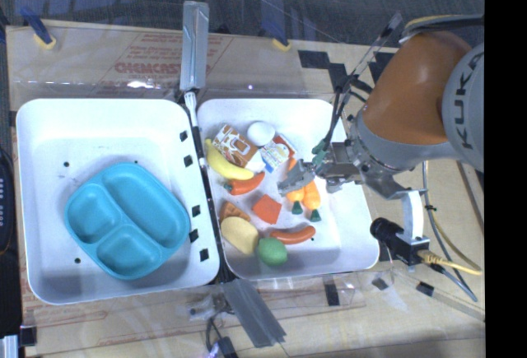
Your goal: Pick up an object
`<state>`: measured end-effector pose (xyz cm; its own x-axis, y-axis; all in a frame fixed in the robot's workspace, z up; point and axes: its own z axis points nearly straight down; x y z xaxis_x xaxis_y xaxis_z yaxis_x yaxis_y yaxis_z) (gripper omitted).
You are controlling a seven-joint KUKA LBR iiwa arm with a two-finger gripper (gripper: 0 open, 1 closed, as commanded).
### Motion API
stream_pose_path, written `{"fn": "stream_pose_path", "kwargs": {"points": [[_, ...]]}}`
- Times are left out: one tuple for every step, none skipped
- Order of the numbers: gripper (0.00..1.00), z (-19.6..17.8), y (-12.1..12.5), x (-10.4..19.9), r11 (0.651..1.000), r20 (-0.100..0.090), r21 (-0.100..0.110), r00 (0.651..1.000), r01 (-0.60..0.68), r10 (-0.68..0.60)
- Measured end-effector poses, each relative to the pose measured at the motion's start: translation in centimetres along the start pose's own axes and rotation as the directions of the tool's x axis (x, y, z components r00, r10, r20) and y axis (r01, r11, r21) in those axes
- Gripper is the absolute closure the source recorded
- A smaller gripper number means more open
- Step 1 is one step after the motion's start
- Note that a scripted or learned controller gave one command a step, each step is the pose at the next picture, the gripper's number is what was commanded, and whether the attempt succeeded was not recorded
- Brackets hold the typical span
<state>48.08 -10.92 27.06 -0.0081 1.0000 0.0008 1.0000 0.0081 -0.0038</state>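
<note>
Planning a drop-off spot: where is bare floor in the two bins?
Left bin: bare white all around the blue tray, widest behind it. Right bin: crowded with toy food; bare strips only along the back wall and front right corner, near the gripper.

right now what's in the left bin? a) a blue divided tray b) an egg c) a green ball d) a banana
a: the blue divided tray lies alone in the left bin, while the banana, the egg and the green ball all sit in the right bin.
</note>
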Motion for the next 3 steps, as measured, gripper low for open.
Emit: {"fn": "stream_pose_path", "kwargs": {"points": [[0.00, -6.4, -0.4, -4.4, 0.999, 0.002, -0.007, 0.999, -0.048, 0.048], [0.00, 10.4, -0.5, -1.5, 1.000, -0.002, 0.009, 1.000, 0.004, -0.004], [0.00, 17.0, 4.6, -3.7, 0.999, 0.000, -0.014, 1.000, 0.029, -0.029]]}}
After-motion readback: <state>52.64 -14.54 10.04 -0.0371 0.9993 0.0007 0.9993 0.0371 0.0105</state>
